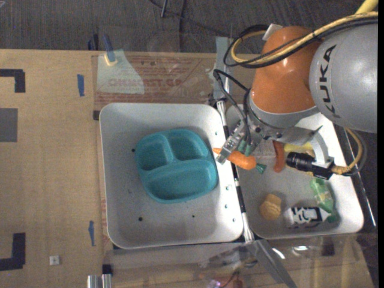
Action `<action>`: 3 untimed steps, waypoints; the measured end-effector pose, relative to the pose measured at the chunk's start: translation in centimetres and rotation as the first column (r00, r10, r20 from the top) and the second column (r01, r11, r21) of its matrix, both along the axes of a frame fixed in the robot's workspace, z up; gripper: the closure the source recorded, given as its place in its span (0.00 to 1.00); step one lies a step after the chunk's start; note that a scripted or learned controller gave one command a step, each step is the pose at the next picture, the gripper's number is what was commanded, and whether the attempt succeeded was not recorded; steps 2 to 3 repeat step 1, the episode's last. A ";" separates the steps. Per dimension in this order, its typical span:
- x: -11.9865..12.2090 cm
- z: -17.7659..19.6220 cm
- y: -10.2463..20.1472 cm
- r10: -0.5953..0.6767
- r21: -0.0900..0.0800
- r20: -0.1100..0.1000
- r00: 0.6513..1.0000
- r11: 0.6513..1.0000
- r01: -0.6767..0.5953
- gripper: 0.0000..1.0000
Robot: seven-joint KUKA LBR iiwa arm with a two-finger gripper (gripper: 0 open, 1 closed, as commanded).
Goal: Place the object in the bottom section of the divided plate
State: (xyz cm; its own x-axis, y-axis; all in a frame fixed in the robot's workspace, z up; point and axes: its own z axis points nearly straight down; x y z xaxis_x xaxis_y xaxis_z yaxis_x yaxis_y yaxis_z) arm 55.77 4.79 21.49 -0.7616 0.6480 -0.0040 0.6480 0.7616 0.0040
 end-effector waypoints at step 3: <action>0.0 0.0 0.0 0.000 0.000 0.000 1.000 1.000 0.000 0.00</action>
